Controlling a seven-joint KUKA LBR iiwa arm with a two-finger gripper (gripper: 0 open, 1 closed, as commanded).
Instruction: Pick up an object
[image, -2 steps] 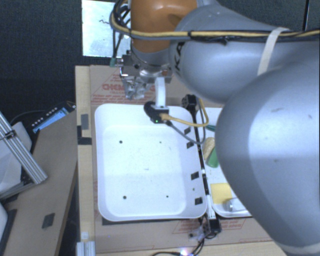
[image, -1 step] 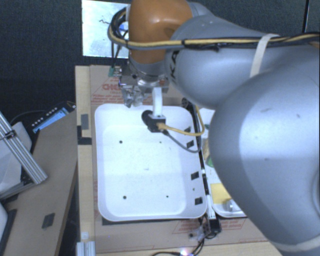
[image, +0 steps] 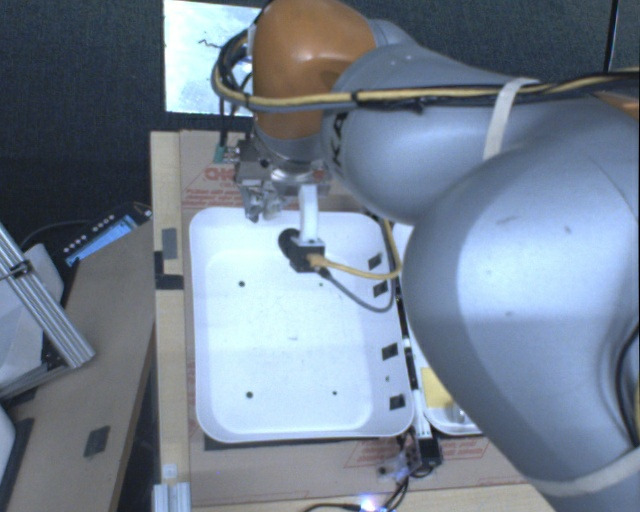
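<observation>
The tool (image: 262, 207) hangs at the far edge of the left bin (image: 215, 400), just under the orange wrist band (image: 300, 60). Two short dark fingers point down toward the white floor, set slightly apart with nothing between them, though the view here is too small and shadowed to be sure of the gap. Just to the side, a white bracket carries a dark fitting (image: 298, 250) with a yellow cable (image: 350, 280) curling off toward the divider between the bins; this looks like part of the arm's own hardware, not something to pick.

Under and around the tool the left bin shows bare white floor with a few dark specks. The one likely candidate is a yellow object (image: 436, 385) in the right bin (image: 462, 426), mostly hidden under the grey arm (image: 520, 250). It lies toward the near end and across the divider from the tool, well apart. In my judgement the coming move turns on that: the tool must travel diagonally, nearward and over into the other bin, before any descent is worthwhile.
</observation>
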